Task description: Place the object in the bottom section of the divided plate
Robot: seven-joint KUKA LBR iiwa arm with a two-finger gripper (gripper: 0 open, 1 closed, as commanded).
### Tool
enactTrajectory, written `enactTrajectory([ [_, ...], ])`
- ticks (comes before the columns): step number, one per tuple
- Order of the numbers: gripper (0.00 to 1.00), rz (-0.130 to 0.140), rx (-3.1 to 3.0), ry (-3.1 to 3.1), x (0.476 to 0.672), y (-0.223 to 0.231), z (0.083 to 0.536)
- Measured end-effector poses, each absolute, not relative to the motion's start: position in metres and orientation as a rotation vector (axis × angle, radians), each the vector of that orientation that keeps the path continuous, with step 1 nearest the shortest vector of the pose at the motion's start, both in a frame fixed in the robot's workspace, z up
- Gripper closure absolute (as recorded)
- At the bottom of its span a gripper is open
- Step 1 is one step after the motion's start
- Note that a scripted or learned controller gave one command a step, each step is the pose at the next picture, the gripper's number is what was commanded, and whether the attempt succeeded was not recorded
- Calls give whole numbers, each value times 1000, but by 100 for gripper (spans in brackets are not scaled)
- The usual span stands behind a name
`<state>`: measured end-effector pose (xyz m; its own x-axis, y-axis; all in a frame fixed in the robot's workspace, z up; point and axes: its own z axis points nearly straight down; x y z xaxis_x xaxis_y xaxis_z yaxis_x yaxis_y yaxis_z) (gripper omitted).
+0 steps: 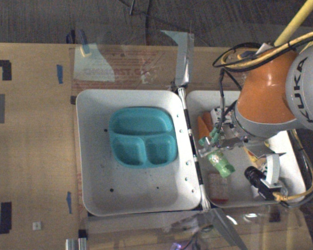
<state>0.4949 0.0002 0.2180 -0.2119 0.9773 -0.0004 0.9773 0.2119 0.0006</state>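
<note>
- The gripper [219, 141] hung low over the right bin [239, 190], near the wall that the 2 bins shared.
- The grey and orange arm [266, 95] reached in above it and hid a lot of that bin.
- I could not tell if the gripper was wide or narrow, because it was small and blurry from up there.
- A green thing [221, 164] lay just under the gripper, tipped at a slant. I think this was the object to move, but I was not sure.
- I could not tell if the gripper touched the green thing or just hung beside it, so I did not count it as held.
- An orange thing [204, 124] lay near the top of the right bin, and a pale reddish thing [218, 185] lay near the bottom.
- The blue plate [142, 120] sat in the middle of the left bin [94, 139], well apart from the gripper.
- The plate had 3 parts: 1 big part at the top and 2 small parts at the bottom.
- The green thing was not in the plate yet.
- So the job looked like it was only at the start. Nothing was done that I could see.
- What was left, I think: grab the object, lift it, carry it over the wall to the left bin, and put it down in a bottom part of the plate.
</note>
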Motion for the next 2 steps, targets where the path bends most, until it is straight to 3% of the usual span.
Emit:
enactTrajectory([
  [1, 100, 2, 1591, 2707, 567, 66, 184],
  [2, 100, 2, 1537, 2737, 553, 58, 217],
])
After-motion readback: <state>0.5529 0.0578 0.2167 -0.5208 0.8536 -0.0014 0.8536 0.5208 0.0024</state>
